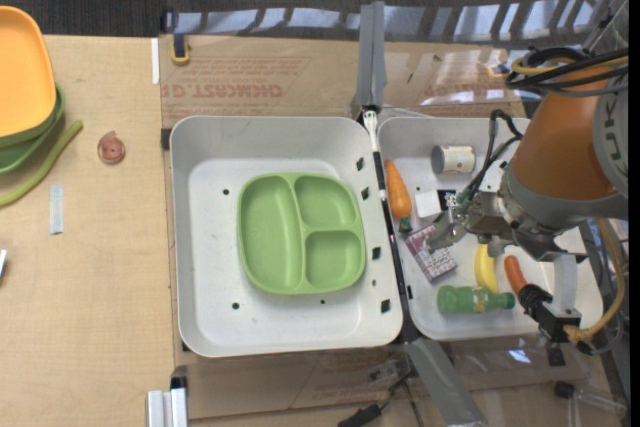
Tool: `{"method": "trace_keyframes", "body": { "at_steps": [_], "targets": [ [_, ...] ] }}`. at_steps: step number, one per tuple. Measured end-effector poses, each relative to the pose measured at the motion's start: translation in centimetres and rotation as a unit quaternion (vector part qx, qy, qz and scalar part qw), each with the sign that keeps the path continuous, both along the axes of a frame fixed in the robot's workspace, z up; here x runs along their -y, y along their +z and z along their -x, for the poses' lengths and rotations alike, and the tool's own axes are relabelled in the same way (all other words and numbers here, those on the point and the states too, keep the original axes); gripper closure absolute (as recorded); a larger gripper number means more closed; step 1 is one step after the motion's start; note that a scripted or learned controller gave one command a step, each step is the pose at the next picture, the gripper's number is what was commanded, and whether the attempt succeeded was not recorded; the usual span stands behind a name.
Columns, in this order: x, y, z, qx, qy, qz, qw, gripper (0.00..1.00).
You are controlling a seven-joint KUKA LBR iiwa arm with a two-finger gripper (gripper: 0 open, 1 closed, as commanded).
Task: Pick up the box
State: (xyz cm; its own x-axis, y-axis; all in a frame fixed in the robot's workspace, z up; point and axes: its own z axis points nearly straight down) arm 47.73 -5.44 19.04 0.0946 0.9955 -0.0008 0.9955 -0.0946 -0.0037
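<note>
Item nearest the lens, lower right of frame: green bottle point(472, 299), lying on its side in the right bin point(425, 315).

Left: bare wooden bench top point(90, 315); stacked orange and green plates point(22, 90) at upper left edge; small pink disc point(111, 148).

Centre: left bin point(190, 245) holding a green divided tray point(300, 233), on brown cardboard point(260, 80). Dark carpet across the top.

Right of centre: right bin contents, crowded: orange carrot point(398, 191), white cup point(454, 158), yellow banana point(485, 269), and the box point(432, 250), pink-patterned, lying tilted beside the carrot.

Right: gripper point(452, 227), at the box's upper edge; whether it is apart or together cannot be told.

Risk, as judged: the tilted box may slip a pinch, or neighbours touching it may be nudged or caught instead.
</note>
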Motion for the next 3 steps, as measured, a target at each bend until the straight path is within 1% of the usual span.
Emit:
{"method": "trace_keyframes", "body": {
  "at_steps": [3],
  "targets": [
    [0.0,0.0,0.0,0.0,0.0,0.0,1.0,0.0]
  ]
}}
